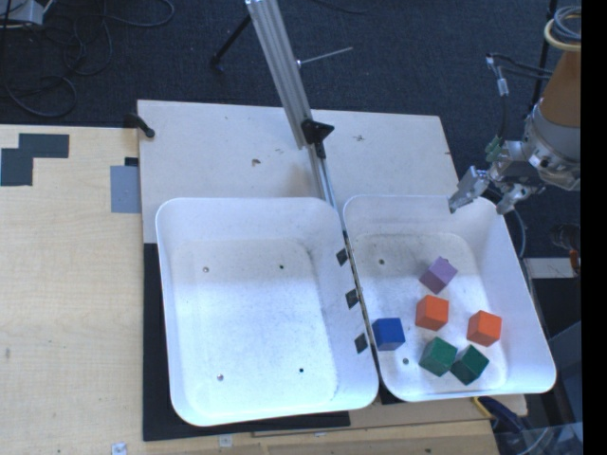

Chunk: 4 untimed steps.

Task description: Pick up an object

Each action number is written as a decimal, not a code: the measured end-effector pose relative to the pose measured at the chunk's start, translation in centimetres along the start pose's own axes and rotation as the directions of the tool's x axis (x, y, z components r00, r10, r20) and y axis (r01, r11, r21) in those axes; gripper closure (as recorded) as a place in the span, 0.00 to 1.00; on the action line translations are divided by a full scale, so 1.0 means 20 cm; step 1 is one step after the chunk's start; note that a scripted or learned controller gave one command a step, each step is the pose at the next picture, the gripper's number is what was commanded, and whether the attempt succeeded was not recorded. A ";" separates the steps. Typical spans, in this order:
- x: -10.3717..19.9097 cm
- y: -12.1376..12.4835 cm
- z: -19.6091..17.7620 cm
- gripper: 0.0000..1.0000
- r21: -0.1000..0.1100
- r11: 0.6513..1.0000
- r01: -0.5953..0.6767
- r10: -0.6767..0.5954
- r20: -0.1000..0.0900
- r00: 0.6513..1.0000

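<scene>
Gripper (pixel 488 190) is being held over the far right corner of the right bin (pixel 512 254), above the rim, nothing seen between its fingers; fingers look spread, so it is being read as released, not grasping

Six small blocks are lying in the right bin, all toward its near half: purple block (pixel 438 275) farthest, orange block (pixel 432 312) just near of it, a second orange block (pixel 485 327) to the right, blue block (pixel 388 334) at the left close to the bin's left wall, and two green blocks (pixel 453 359) touching each other at the near side. Left bin (pixel 190 254) is being left out of this

Handling, judged only from looks: blocks are being taken as light, rigid, flat-faced cubes, likely foam or wood, not fragile; faces should be giving decent friction. Material cannot be confirmed

Best candidate is being judged as the purple block or the right-hand orange block: both are standing apart from neighbours, so fingers can be dropped on two opposite faces. Purple one is sitting rotated, so wrist yaw is needing alignment to its faces. Green pair is being avoided: touching sides are leaving no finger clearance. Blue block is being crowded by the wall
</scene>
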State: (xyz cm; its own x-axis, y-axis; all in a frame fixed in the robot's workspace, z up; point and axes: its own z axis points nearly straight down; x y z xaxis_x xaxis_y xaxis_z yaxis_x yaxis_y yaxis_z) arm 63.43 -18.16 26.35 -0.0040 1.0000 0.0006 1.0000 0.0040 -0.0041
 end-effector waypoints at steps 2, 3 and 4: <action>0.00 -0.09 0.87 0.00 0.001 1.000 -0.004 0.004 -0.001 1.000; 0.21 0.09 0.86 0.00 -0.005 1.000 0.001 -0.001 -0.001 1.000; 0.04 -0.15 0.86 0.00 0.000 1.000 -0.007 0.007 0.001 1.000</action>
State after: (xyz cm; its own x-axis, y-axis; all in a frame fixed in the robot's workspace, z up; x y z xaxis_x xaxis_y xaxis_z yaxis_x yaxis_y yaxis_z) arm 60.31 -17.28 9.09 0.0033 1.0000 -0.0004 1.0000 -0.0033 -0.0045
